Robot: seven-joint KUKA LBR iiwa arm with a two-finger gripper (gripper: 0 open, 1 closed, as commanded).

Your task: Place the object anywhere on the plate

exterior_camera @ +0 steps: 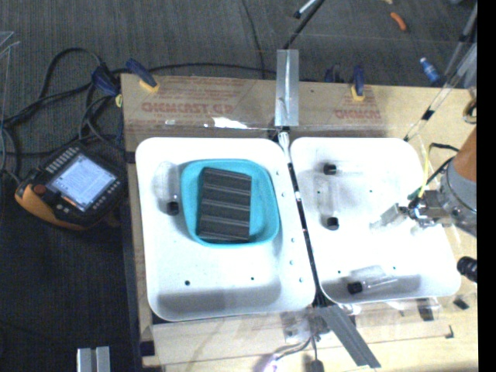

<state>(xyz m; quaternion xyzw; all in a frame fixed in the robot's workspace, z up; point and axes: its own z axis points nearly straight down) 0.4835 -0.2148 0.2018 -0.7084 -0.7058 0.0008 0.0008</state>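
Hanging at the right edge of the frame, my pincer (415, 211) sat over the right bin (387, 149); whether it was spread or pinched I could not tell. Clear plastic tubes with black caps lay there: one (372, 279) low in the bin, one (328, 208) near the middle, another cap (329, 169) higher up. In the left bin (209, 293) a turquoise, rounded-square plate (266, 208) carried a dark ribbed block (225, 204); a fourth clear tube (165, 186) lay just beside its left rim. Both bins were smooth white, set on a pale wooden bench (232, 103). Dark carpet, cables and a handheld screen (74, 184) filled the upper left.
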